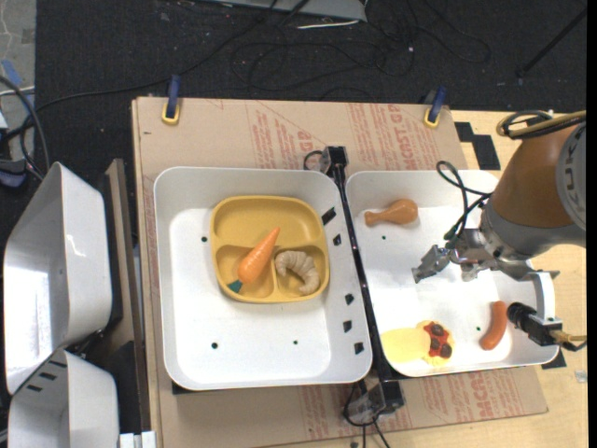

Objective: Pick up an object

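In the right bin (410,189) lie a brown chicken drumstick (392,215) at the back, an orange-red sausage (494,326) at the front right, and a flat yellow piece with a red and dark topping (422,343) at the front. My gripper (432,265) hangs over the middle of this bin, below the drumstick and left of the sausage, touching none of them. Nothing shows in its grasp. The grey arm with its orange band (541,180) comes in from the right.
The left bin (187,334) holds a yellow divided plate (233,215) with an orange carrot (258,256) and a pale shrimp (298,269) on it. A black divider (354,269) runs between the bins. Cables (462,194) trail near the wrist.
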Robot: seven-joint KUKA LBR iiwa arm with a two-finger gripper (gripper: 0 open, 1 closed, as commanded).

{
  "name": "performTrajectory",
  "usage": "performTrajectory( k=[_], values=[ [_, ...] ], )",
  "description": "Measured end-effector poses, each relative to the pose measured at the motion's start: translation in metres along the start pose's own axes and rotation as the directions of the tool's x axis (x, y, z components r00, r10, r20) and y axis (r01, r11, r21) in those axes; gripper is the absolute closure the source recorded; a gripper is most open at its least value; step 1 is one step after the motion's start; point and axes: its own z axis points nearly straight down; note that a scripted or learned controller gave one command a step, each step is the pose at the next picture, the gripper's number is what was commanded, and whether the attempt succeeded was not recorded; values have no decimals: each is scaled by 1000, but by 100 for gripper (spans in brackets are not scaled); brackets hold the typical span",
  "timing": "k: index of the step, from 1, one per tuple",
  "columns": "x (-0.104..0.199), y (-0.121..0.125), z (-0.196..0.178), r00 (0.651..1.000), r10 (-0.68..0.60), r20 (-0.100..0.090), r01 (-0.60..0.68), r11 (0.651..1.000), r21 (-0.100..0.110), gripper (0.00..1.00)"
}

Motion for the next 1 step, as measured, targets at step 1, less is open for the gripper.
performTrajectory(
  k=[1],
  values=[
    [1,-1,33,1000,0,0,0,1000,-1,0]
  ],
)
